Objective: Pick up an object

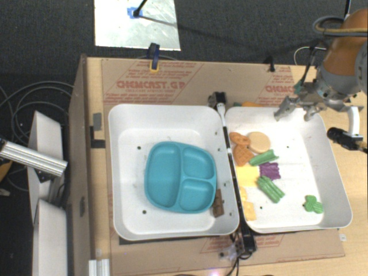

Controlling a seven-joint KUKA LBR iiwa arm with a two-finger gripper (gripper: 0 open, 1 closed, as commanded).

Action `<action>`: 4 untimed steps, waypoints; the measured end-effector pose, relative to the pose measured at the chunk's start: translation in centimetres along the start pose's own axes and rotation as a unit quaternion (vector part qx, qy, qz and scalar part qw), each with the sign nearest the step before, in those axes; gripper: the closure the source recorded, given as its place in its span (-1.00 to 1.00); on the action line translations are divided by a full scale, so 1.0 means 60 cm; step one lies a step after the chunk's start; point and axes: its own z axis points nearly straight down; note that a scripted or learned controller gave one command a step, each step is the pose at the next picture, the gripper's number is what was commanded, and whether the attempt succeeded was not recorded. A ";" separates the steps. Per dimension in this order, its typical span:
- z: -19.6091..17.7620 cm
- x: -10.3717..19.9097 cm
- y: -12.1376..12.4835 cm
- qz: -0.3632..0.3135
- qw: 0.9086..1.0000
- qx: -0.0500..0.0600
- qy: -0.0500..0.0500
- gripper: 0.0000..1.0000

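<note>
Leftmost on the counter (92, 171), a white bin (123, 154) holds a teal divided plastic plate (181, 177). Toy foods, a likely pick being the green plastic pea pod (269, 188), cluster in the right bin (328, 171). Above its far edge hovers the end effector (298, 111), fingers apart, empty.

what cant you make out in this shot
- Gripper over the right bin's far edge: too small to tell whether anything is in it.
- Arm: cut off by the right edge of the camera view.
- Brown item by the blue tray: too small and dark to identify.
- Yellow pieces at the divider: partly hidden by the bin wall.
</note>
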 end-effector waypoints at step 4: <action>0.171 0.070 -0.285 0.002 1.000 0.002 0.001 -1.00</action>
